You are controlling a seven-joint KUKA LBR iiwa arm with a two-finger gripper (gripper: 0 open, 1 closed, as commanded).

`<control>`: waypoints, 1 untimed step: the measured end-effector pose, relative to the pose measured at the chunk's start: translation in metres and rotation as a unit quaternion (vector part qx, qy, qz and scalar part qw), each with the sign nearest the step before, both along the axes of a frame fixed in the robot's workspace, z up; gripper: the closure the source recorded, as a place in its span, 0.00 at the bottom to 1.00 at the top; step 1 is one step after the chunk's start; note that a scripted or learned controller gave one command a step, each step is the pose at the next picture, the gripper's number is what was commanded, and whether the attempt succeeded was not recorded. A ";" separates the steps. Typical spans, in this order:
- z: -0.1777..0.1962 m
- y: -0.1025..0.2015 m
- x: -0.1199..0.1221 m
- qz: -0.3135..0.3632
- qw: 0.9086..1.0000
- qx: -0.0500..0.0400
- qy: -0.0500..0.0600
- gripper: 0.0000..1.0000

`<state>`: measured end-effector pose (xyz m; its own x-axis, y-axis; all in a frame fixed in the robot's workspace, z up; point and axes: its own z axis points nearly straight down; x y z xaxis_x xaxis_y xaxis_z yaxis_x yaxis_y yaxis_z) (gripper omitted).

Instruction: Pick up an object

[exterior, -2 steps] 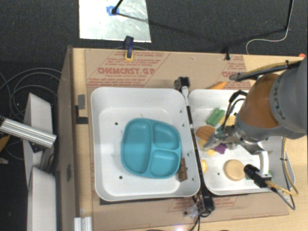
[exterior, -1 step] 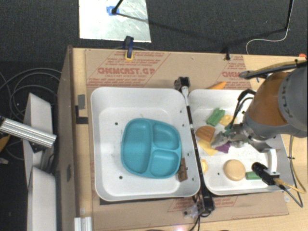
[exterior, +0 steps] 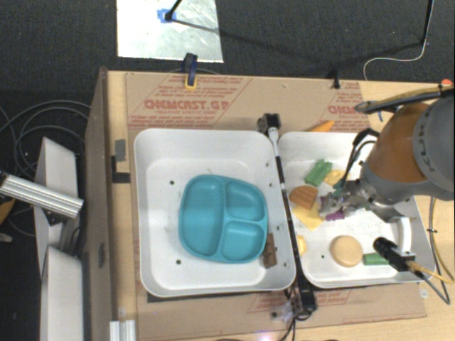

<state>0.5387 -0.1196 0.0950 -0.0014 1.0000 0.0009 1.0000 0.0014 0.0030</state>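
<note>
In the camera view the grey arm with its orange band [exterior: 398, 151] reaches in over the right-hand shallow white bin [exterior: 398, 279], and its two-finger gripper [exterior: 340, 203] sits low among a cluster of small things; whether it is open or closed, or has anything in its grasp, cannot be told from here. Touching or just under the gripper lies a small purple object [exterior: 333, 206], with a green block [exterior: 318, 171] above and left of it, an orange-brown disc [exterior: 304, 195] and a yellow wedge [exterior: 310, 219] just to its left, and a round tan bun-like piece [exterior: 346, 251] below it. Well apart to the gripper's left, the other white bin [exterior: 153, 155] holds a teal plastic divided plate [exterior: 222, 219].
</note>
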 end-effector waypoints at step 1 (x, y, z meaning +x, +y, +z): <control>0.095 0.072 0.020 0.006 1.000 0.001 -0.004 1.00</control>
